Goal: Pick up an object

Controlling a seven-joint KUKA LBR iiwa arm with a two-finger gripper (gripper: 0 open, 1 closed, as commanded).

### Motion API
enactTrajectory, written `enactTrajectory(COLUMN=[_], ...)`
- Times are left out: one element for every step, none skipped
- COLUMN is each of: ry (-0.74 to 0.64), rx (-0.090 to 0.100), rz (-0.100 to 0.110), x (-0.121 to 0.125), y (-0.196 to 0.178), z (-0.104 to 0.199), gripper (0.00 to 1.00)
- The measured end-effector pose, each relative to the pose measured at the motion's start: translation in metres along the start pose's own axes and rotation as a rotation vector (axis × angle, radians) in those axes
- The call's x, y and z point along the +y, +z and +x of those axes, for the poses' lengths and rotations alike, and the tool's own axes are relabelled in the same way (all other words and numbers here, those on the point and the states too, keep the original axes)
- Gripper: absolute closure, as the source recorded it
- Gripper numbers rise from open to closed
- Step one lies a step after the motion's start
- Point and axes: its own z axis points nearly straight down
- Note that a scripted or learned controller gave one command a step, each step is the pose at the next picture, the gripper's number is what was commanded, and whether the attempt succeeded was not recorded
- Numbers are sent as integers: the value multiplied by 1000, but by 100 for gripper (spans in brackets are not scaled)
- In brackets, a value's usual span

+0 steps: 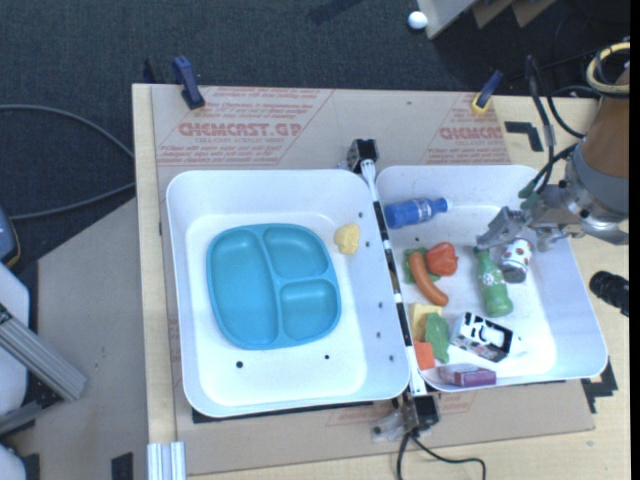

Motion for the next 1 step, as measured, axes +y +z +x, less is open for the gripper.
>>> enactTrajectory(ry=[-1], rx=[1], rz=[3], x=[33], y=[44], z=[110], gripper=[0])
